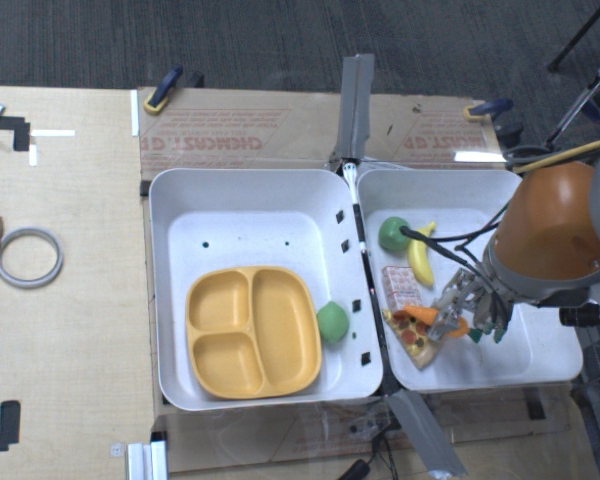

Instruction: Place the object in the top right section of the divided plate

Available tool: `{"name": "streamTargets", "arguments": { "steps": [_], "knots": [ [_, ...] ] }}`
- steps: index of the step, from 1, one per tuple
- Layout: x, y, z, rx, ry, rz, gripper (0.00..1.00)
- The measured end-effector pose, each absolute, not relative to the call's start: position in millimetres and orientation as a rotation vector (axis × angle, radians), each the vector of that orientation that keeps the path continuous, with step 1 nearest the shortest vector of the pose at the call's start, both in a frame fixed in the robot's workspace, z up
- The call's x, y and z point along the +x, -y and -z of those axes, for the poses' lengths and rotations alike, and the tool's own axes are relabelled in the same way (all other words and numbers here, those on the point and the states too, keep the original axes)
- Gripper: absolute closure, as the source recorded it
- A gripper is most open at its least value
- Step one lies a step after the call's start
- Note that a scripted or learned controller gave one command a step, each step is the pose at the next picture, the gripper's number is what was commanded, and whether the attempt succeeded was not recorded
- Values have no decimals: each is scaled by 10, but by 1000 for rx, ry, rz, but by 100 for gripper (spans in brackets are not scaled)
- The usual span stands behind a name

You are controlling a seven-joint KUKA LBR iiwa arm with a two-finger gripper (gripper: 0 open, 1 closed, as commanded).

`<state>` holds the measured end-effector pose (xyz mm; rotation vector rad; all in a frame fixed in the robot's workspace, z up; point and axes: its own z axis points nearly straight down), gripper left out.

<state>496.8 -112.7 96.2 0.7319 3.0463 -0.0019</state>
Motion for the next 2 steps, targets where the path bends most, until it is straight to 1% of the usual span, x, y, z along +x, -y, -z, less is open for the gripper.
{"name": "streamTargets", "arguments": {
  "steps": [1,2],
  "knots": [
    [4791,1039,-2288,594,-3082,-1,100],
    [5123,1373,-1983,522,-3096,-1,100]
  ]
}}
